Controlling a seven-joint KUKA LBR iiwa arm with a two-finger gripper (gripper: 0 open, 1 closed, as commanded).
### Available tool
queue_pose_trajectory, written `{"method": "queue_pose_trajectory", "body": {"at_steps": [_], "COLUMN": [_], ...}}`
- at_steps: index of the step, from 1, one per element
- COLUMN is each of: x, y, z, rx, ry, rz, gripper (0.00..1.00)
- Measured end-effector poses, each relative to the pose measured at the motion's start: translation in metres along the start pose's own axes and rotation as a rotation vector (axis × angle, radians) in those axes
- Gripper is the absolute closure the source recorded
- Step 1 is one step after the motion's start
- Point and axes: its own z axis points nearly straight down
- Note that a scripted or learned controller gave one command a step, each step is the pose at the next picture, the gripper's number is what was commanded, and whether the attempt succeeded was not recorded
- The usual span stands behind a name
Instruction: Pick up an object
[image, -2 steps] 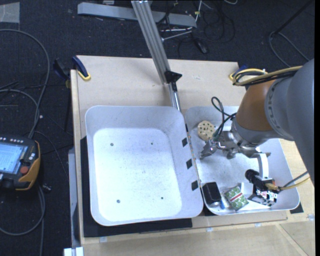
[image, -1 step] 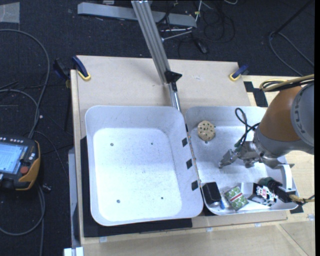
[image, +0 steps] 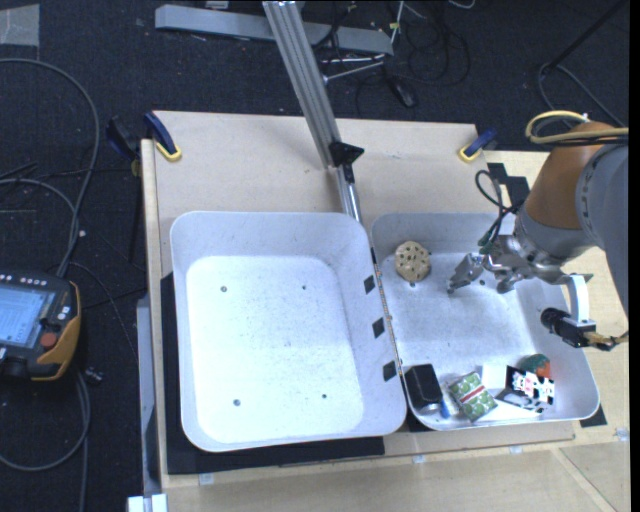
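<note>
The ball (image: 411, 261), a small tan one with dark spots, is lying in the far left part of the right bin (image: 500, 318), close to the wall that this bin is sharing with the left bin (image: 270, 330). It is lying alone there, well apart from the other things, and I judge this is making it the easiest object to pick up, because nothing is crowding it.

The hand (image: 482, 272) is hanging over the middle of the right bin, a little to the right of the ball and not touching it. Its 2 fingers are standing apart, so the hand is open and is gripping nothing. The arm (image: 575, 205) is reaching in from the right, with its orange band above the wrist, and the hand is pointing toward the ball's side of the bin, probably because the program is aiming there.

4 other things are sitting along the near edge of the right bin: a black box (image: 423, 384), a green packet (image: 471, 394), a white carton with black patches (image: 529, 386) and something teal and red (image: 540, 363) just behind the carton. They are lying close together against the wall, and I think this is making them harder for 2 fingers to reach.

The 2 bins are resting side by side on the bench (image: 260, 165), so that both are staying within reach of the arm.
</note>
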Motion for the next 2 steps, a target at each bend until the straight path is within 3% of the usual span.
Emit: {"method": "queue_pose_trajectory", "body": {"at_steps": [1,2], "x": [0.0007,0.0008], "y": [0.0003,0.0004], "z": [-0.0118,-0.0216], "rx": [-0.001,-0.001], "ry": [0.0,0.0], "rz": [-0.001,-0.001], "gripper": [1.0,1.0]}}
